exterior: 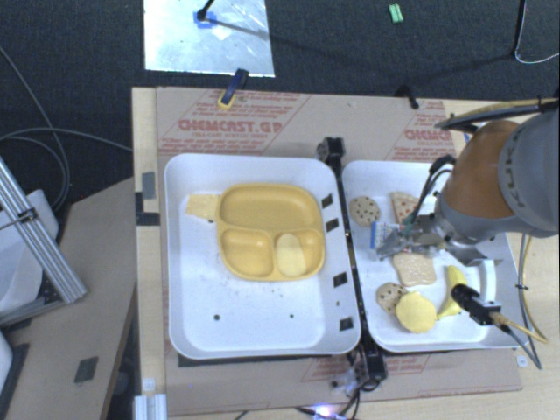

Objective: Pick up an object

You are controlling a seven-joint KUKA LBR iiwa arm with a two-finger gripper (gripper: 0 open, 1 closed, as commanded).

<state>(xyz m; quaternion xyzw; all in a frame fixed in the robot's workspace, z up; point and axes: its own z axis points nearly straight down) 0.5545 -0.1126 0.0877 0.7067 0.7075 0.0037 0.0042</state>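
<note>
The gripper (394,241) is lowered into the right bin (503,339); its state cannot be told. Just below it a toast piece (415,269) is lying, a cookie (363,208) up-left. A neighbour may be nudged instead of grasped, because items are crowded

The table (289,121) was a tan board printed with red lettering, and 2 shallow white bins sat directly on it, touching at the middle. The left bin (188,322) filled the 9 o'clock half, the right bin (367,175) the 3 o'clock half. At 11 o'clock, on the table's far edge, lay a small blue and yellow object (233,88).
</note>
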